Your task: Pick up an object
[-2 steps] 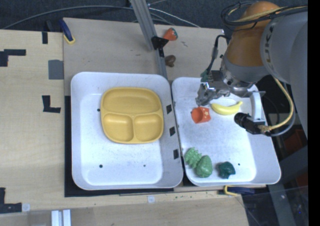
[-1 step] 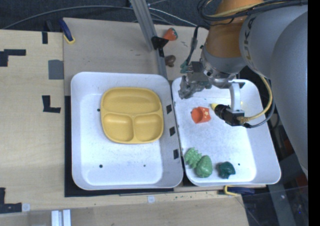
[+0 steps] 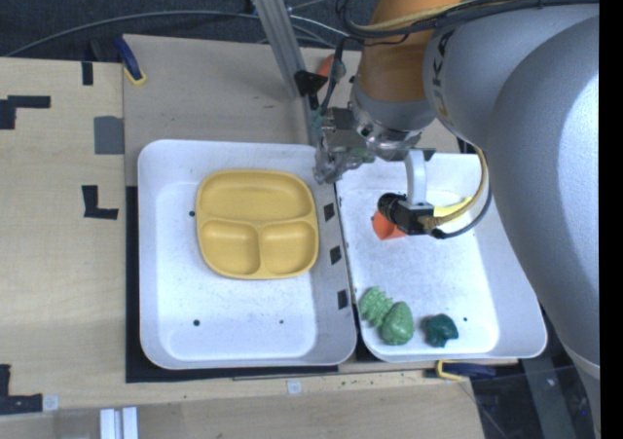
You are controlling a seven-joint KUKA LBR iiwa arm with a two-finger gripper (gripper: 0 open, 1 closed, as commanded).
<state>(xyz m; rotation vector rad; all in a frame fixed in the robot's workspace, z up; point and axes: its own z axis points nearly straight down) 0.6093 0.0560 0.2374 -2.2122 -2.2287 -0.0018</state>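
My gripper [image 3: 329, 164] hangs below the orange wrist band, over the back end of the wall between the two bins. A yellow three-compartment plate [image 3: 257, 223] lies in the left bin [image 3: 165, 330], just left of the gripper. In the right bin [image 3: 506, 320], a small orange object [image 3: 384, 226] sits right of and nearer than the gripper, partly covered by a black and yellow cable fitting [image 3: 428, 216]. At the right bin's front lie two light green lumpy pieces [image 3: 385, 314] and a dark green piece [image 3: 440, 329]. Nothing is visibly held.
The grey arm body [image 3: 535, 135] covers the right bin's back right part. A slanted grey metal bar [image 3: 273, 14] rises behind the bins. Bare bin floor lies in front of the plate and in the middle of the right bin.
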